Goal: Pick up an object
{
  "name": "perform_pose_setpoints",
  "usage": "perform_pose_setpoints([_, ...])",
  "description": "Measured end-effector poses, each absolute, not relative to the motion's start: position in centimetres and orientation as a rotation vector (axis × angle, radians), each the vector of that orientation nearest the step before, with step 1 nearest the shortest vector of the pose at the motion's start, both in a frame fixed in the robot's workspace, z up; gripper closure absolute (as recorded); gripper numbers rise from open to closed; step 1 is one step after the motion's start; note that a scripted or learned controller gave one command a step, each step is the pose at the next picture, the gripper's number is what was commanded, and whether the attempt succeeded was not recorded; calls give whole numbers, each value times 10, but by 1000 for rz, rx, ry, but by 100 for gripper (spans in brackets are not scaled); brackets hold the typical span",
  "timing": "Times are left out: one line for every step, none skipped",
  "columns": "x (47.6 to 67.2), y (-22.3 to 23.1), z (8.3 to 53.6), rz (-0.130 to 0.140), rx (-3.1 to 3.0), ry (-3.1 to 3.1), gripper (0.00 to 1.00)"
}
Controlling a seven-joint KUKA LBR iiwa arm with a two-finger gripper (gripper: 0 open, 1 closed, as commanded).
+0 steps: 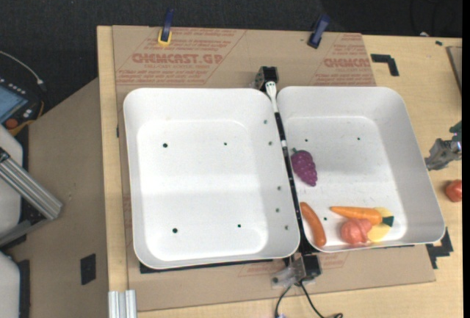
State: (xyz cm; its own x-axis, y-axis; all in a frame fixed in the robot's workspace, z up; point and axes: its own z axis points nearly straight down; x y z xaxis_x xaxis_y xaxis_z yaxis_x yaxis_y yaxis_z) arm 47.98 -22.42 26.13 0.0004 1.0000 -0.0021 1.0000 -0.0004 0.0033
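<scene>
All the toy food sits in the right bin (400, 118): purple grapes (304, 167) by the divider, a sausage (313, 224), carrot (358, 213) and pink fruit (354, 232) bunched in the near corner. The pincer (443, 152) sits at the right edge, can't tell its state. That corner clump is risky, fingers could hit the wall or nudge neighbours.

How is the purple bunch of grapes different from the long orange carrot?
The purple bunch of toy grapes is bumpy and rounded; the long orange toy carrot is smooth, slim and pointed. The grapes lie alone beside the bin's left wall; the carrot lies near the front among other toy foods. Both lie in the right-hand white bin.
</scene>
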Motion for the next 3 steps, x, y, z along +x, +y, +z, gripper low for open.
perform_pose_setpoints([479,-224,253,-1,2223,2222,100])
perform_pose_setpoints([479,-223,195,-2,2226,2224,100])
perform_pose_setpoints([480,-224,208,1,2220,2218,100])
